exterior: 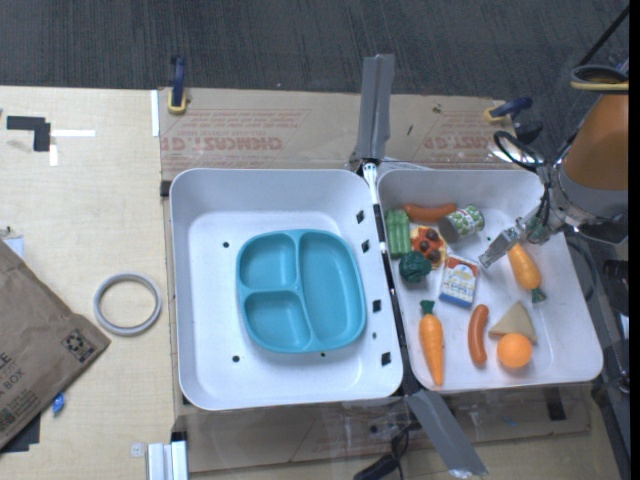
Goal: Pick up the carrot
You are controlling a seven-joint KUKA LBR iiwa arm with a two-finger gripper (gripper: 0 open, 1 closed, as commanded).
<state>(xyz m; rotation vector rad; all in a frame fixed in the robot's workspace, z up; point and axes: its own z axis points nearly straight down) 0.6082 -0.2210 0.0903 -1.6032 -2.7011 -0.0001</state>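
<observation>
Right-hand shallow white bin (590,363): long orange carrot with green top (431,340) lying near the front-left corner, beside a red sausage (478,333). Two-finger tool (503,245) well apart from it, toward the bin's rear; grip state cannot be told.

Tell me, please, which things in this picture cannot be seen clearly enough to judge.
- Hand, camera view: too small and blurred to tell its grip or whether it touches the upper carrot.
- Arm: cut off by the right edge.
- Green toys beside the small box: crowded and too small to identify.
</observation>
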